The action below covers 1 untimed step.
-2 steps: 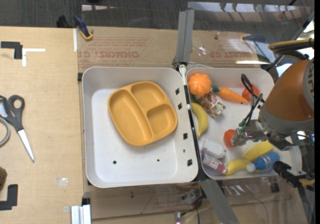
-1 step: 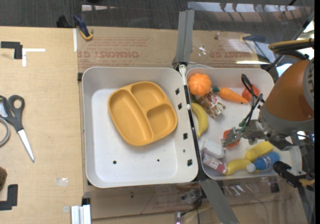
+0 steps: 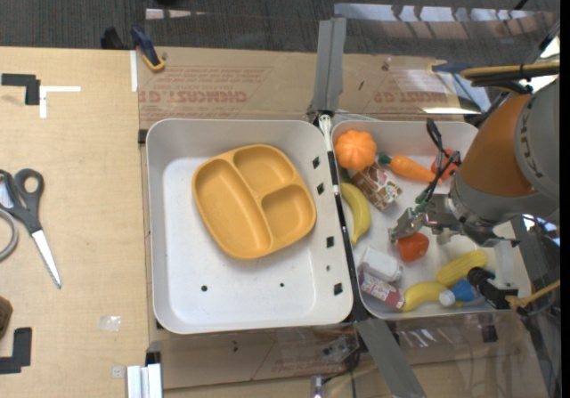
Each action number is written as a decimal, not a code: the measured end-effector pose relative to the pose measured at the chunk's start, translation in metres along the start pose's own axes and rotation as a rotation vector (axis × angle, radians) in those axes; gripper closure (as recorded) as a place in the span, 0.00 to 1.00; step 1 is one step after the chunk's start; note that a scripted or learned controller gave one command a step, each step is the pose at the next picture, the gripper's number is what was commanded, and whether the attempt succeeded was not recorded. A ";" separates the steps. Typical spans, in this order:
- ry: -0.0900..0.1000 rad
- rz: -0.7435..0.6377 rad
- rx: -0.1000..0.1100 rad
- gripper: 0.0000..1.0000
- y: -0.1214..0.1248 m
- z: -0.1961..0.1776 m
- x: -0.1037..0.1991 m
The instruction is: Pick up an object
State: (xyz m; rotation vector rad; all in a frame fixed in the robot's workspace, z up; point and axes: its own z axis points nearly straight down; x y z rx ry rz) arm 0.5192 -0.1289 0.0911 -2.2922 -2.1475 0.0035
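My gripper [image 3: 411, 225] hangs low inside the right bin [image 3: 403, 126], near its middle. It sits just above a small red tomato-like object [image 3: 414, 248], close to or touching its top; nothing visibly hangs from it. Around it lie an orange round fruit [image 3: 355, 149], a carrot [image 3: 411, 167], a banana [image 3: 358, 213], a small printed packet [image 3: 379, 188], a white box [image 3: 378, 262] and two yellow toys [image 3: 423, 296] [image 3: 463, 266].
The left bin [image 3: 169, 298] holds a yellow divided plate [image 3: 255, 200]. A metal divider [image 3: 330, 76] runs between the bins. Scissors [image 3: 32, 220] lie on the wooden bench at far left. My arm's orange band [image 3: 499, 151] covers the right bin's right side.
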 end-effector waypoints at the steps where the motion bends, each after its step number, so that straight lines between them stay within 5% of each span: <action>1: -0.001 -0.002 0.002 1.00 0.000 -0.008 0.000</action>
